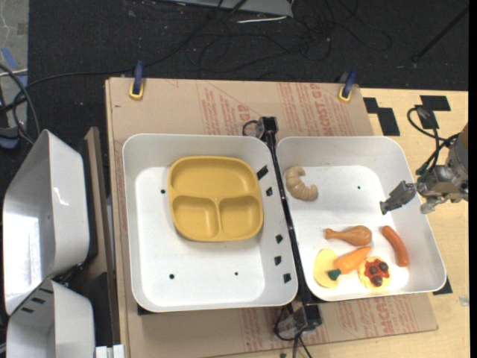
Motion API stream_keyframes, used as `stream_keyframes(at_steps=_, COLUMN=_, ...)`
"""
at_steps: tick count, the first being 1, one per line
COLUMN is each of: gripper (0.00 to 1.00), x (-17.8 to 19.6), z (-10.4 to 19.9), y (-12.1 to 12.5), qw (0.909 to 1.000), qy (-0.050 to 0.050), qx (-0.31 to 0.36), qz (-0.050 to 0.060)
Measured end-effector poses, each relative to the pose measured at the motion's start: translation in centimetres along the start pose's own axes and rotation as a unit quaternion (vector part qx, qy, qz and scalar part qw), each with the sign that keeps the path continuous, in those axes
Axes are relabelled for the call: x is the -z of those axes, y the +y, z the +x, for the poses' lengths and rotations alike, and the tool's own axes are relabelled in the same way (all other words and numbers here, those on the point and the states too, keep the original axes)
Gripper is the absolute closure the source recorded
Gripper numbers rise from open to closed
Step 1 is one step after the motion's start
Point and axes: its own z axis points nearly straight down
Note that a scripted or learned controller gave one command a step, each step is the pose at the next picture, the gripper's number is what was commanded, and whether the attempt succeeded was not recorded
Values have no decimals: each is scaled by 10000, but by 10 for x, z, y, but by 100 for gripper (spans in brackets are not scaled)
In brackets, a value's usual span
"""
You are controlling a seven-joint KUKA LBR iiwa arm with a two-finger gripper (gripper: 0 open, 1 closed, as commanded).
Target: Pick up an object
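The gripper (402,195) is seen at the right rim of the right bin (350,149), held above the bin floor with nothing between its fingers; whether those fingers are spread or closed cannot be told from this view. Just beside and below the gripper, toward the camera, a sausage (395,245) is found, the nearest item. Its long axis is laid from upper left to lower right, roughly along the right bin's right wall.

Left of the sausage, a drumstick (350,235) is laid crosswise, and below that a carrot (350,260) is tilted across a yellow slice (324,268). A small red-and-yellow toy (375,271) is set near the bin's lower right corner. A croissant (301,184) is placed well apart, near the bin's left wall.

The arm is brought in from the right, its wrist kept just outside the right bin's rim. A short drop toward the sausage is judged to be the likeliest move, with the fingers best turned across its length.

In the left bin, a yellow tray (216,198) is held.
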Motion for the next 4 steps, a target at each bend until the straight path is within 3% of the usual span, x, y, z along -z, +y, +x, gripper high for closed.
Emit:
stream_keyframes(at_steps=1, gripper=0, x=7, z=1, y=3, qw=10000, qy=-17, qx=21, qz=-61)
stream_keyframes(at_steps=4, gripper=0, x=-135, z=0, y=22, qw=10000, qy=-10, qx=11, qz=-47)
